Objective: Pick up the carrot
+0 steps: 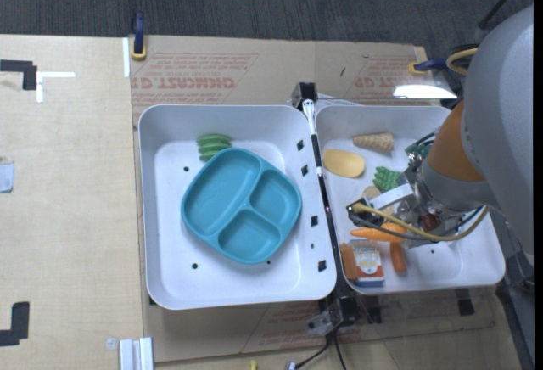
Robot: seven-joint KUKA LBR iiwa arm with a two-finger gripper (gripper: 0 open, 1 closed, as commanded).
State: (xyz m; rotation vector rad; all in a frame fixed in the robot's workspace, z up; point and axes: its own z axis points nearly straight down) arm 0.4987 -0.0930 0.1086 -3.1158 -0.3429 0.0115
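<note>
Gripper (405,217) sits low over the middle of the right bin (475,271); whether it is released or clenched cannot be told. Carrot (376,233), smooth, orange and tapered, lies flat on the bin floor just beside the gripper. A boxy orange-and-white carton (365,265) is near. The left bin (161,275) bears a glossy blue three-compartment plate (242,204).
</note>
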